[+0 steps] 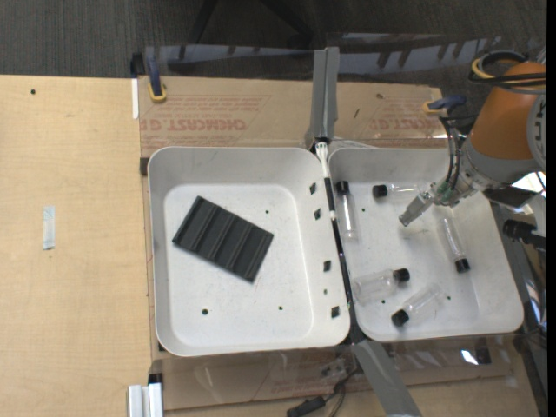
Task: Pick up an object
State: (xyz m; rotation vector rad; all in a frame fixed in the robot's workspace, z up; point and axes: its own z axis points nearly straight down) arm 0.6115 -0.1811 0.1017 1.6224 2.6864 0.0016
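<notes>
A dark ribbed rectangular block (223, 239) lies flat in the left bin (165, 320). Several clear tubes with black caps are scattered in the right bin (508, 315): one tube (346, 211) along its left wall, one tube (453, 243) near the right, one tube (380, 283) and another tube (417, 306) toward the front. My gripper (415, 209) hangs low over the back middle of the right bin, just left of the right-hand tube. Nothing shows between its tips.
The grey arm with its orange band (511, 111) reaches in over the right bin's back right corner. A metal divider post (326, 94) stands between the bins at the back. Cardboard (226, 115) lies behind the bins, and a wooden tabletop (69, 233) extends to the left.
</notes>
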